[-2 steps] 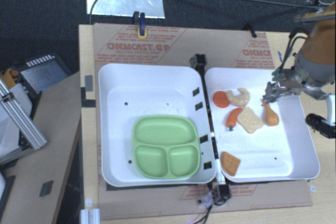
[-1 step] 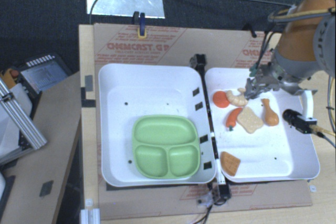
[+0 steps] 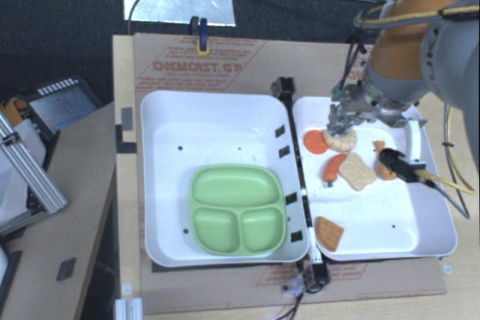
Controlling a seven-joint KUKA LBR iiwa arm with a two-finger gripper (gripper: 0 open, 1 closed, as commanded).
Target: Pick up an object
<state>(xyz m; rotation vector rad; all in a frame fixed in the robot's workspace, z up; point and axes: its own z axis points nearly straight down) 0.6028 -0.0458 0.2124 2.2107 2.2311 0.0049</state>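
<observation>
Camera view: tool (image 3: 342, 125), grip state unclear, seemingly touching pale piece (image 3: 343, 142) near far rim of right bin (image 3: 319, 99).

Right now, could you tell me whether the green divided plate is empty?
Empty: all three compartments of the green divided plate show bare green.

Glossy green plastic tray (image 3: 236, 210) left of pincer (image 3: 341, 130); smooth white plastic bins (image 3: 202, 124); matt brown cardboard sheet (image 3: 300, 64) beyond pincer.

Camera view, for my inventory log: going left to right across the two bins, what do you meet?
Green divided plate → red round slice → toast slice → small orange piece. Pieces that overlap these sideways are left out.
</observation>
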